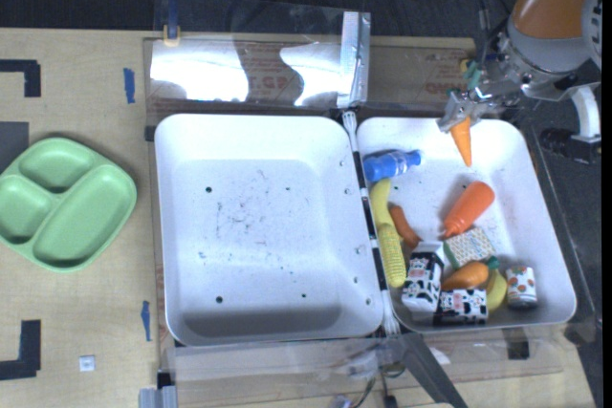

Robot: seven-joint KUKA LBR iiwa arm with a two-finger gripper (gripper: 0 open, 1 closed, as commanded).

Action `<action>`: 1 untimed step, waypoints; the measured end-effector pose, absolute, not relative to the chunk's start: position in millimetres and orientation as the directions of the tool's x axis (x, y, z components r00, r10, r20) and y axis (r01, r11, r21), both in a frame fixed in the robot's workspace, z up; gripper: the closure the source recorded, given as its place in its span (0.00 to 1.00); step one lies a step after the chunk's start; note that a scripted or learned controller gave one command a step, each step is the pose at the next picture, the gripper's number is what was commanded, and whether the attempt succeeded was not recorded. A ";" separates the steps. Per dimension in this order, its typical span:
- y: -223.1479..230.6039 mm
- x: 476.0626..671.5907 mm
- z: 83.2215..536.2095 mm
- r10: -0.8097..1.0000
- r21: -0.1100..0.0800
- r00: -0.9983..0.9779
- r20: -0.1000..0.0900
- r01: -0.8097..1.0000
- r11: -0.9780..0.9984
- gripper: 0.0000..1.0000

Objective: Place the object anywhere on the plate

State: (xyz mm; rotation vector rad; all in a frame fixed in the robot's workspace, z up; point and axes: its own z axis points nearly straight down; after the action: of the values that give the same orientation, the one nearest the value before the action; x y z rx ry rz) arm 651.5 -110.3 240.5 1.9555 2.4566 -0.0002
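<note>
My gripper [460,115] is over the back edge of the right bin [550,234], at the upper right of the camera view. It is shut on a small orange carrot [463,142], which hangs point down from the fingers, above the bin floor. The green divided plate [63,202] lies on the wooden bench far to the left, outside both bins. The left bin [258,225] lies between the gripper and the plate.
The right bin holds a blue bottle [390,164], a yellow corn cob [387,236], a larger orange carrot [469,207], cow-patterned cartons [423,281] and several other small toys. A clear panel [258,62] stands behind the left bin. Cables hang near the arm.
</note>
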 end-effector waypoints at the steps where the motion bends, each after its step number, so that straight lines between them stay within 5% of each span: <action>1: -76.0 637.3 270.0 0.995 0.003 -0.095 -0.001 0.995 0.095 1.00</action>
State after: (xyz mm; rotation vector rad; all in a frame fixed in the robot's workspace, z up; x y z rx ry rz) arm 637.3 -76.0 270.0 2.1109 2.3225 0.0027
